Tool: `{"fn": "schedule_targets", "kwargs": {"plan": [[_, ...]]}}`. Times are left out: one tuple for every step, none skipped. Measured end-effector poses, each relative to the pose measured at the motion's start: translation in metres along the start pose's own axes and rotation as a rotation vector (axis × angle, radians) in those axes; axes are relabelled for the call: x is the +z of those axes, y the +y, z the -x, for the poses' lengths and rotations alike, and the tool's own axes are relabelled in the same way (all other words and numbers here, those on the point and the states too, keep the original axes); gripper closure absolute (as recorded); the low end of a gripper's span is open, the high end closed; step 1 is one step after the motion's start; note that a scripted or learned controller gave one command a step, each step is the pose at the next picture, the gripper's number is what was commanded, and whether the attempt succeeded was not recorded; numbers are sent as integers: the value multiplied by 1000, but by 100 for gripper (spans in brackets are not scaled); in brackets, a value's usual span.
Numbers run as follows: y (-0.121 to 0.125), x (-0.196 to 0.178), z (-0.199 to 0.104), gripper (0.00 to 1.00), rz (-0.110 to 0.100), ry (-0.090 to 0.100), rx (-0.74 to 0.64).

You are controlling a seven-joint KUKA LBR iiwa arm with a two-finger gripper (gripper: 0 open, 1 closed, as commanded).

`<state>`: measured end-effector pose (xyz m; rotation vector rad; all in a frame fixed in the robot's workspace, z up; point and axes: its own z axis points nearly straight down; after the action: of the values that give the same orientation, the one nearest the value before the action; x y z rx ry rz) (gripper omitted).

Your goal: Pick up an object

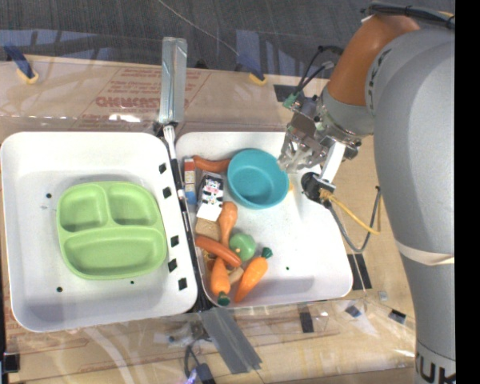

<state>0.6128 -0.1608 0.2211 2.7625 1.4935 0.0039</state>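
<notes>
Two white bins (16, 214) sit on a taped bench (88, 94) above dark carpet (80, 6); the hand's (300, 160) state is unclear.

We are seeing open floor across the right bin (320, 274) along its right and lower right part, and there a tool could pass freely. The blue bowl (258, 179) is crowding the upper middle, with the tool (298, 160) hanging just beside the bowl's right rim. A heap of toy food (232, 254) is packing the bin's left side against the divider (178, 206). In the left bin (32, 238), the green divided plate (110, 230) is taking the centre, leaving bare margins all around it.
</notes>
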Motion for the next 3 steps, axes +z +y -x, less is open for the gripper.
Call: {"fn": "schedule_targets", "kwargs": {"plan": [[-1, -6, 16, 100, -4, -3, 268], [2, -41, -8, 100, -4, -2, 312], [12, 80, 4, 100, -12, -3, -232]]}}
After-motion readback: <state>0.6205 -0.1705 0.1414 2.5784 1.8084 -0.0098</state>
